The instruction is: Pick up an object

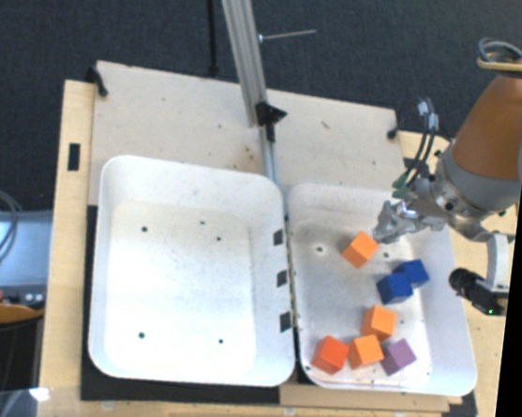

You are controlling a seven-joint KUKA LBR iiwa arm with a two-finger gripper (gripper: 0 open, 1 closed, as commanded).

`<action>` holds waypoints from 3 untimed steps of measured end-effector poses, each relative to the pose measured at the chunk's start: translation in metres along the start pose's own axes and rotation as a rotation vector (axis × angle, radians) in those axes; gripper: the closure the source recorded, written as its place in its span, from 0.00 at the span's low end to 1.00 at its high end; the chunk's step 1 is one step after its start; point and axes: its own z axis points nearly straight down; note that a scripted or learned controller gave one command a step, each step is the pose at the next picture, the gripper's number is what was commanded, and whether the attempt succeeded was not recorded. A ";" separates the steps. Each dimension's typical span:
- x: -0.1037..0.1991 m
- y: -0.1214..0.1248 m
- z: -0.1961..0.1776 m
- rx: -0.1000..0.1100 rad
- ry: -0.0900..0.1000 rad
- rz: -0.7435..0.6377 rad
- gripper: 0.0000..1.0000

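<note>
My gripper (387,230) hangs over the upper part of the right bin (440,366), reaching in from the right. Just below and left of its tip is an orange cube (361,250), tilted, very close to the tip; whether it touches the gripper is unclear. A blue block (401,281) lies to the right of that cube. Further toward the front lie an orange cube (380,320), another orange cube (366,350), a red-orange cube (330,354) and a purple cube (400,356), clustered together.
The left bin (187,269) sits beside the right one, sharing a raised divider (286,272). A slanted metal pole (247,50) rises from the back of the bench between the bins. A small screen device (5,256) stands off the bench at left.
</note>
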 end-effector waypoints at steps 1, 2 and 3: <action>0.051 -0.010 0.015 0.008 0.002 -0.002 1.00; 0.103 -0.022 0.011 0.007 0.003 -0.003 1.00; 0.153 -0.026 0.027 0.009 0.002 -0.002 1.00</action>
